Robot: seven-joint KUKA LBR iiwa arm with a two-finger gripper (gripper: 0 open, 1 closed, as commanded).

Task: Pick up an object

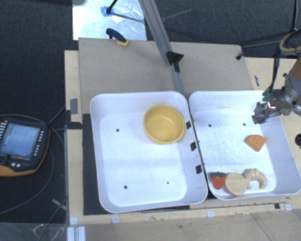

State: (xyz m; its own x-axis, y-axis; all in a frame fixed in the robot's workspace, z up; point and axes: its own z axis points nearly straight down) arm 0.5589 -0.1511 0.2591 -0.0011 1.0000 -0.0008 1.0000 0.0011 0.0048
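My end effector (261, 113) hangs over the right bin (226, 104), up at about two o'clock in it, near the far-right wall. It's small and dark from here, and I cannot tell its grasp state. Just below it, toward five o'clock, lies the orange waffle piece (255, 142), apart from me. Along the near edge sit a strawberry (217, 179), a round tan disc (236, 184) and a croissant (256, 177), bunched together. Over in the left bin (110, 185), a yellow bowl (164, 124) sits upright at one o'clock.
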